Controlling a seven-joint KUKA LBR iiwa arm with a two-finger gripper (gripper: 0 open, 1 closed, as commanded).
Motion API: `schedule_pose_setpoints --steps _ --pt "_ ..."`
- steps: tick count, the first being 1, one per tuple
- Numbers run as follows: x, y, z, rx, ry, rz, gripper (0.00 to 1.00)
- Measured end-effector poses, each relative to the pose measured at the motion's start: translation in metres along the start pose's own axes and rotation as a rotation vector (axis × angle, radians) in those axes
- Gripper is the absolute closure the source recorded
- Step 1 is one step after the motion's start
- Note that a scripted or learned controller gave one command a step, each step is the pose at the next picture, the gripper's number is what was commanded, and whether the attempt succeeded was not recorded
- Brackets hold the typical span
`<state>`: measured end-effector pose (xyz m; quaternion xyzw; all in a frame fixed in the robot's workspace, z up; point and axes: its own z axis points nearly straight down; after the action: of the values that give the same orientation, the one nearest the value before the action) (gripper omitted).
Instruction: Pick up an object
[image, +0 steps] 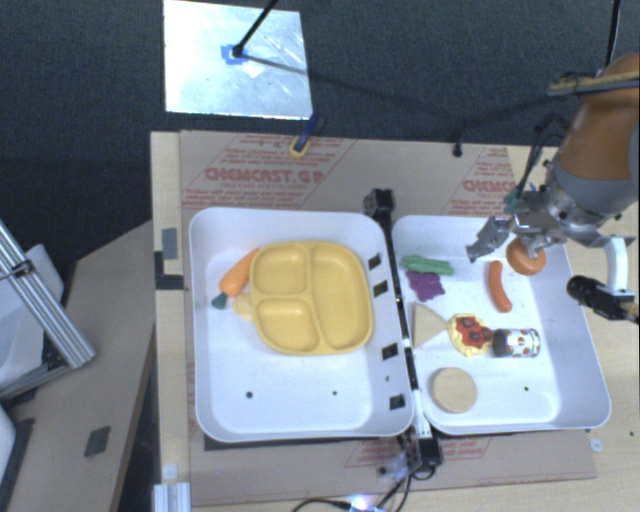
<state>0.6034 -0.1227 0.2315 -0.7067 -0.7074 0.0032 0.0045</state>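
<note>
So far nothing looks lifted: the hand (497, 238) hovers low in the right bin (585, 400), its grip unreadable, with an orange ball (526, 258) just beside it and a sausage (498, 286) just below.

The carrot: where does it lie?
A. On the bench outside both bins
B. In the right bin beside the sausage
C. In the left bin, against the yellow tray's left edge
C: the carrot lies in the left bin, touching the yellow tray.
</note>
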Motion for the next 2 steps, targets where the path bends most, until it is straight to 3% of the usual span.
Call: schedule_pose_setpoints --steps 1,2 --pt "0.0 0.002 -0.007 -0.012 -0.002 -0.002 0.0" --pt "0.002 0.002 0.056 -0.007 -0.001 0.0 0.0"
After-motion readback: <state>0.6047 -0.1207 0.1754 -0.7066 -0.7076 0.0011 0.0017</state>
